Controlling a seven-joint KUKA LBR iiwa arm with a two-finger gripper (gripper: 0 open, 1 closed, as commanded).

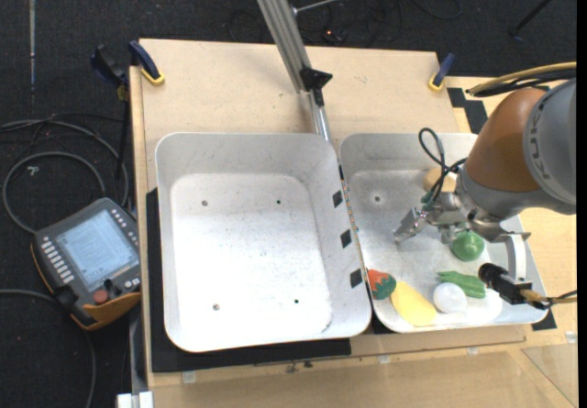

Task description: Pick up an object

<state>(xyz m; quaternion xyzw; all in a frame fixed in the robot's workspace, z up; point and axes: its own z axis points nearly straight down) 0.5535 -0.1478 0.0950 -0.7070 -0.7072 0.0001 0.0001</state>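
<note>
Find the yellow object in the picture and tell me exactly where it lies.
The yellow object lies in the right bin, near its front edge, between a small orange-and-green item and a white round object.

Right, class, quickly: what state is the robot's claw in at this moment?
Claw: low over the right white bin, beside a green round object; open or closed cannot be told, and nothing visibly held.

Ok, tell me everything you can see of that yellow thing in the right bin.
The yellow object is a smooth, elongated, slightly curved piece, plastic by its look, something like a toy banana. It lies flat near the front edge of the right bin, angled across the floor. Its upper left end meets a small orange and green item, and a white round object sits close on its right. The gripper is well apart from it.
</note>
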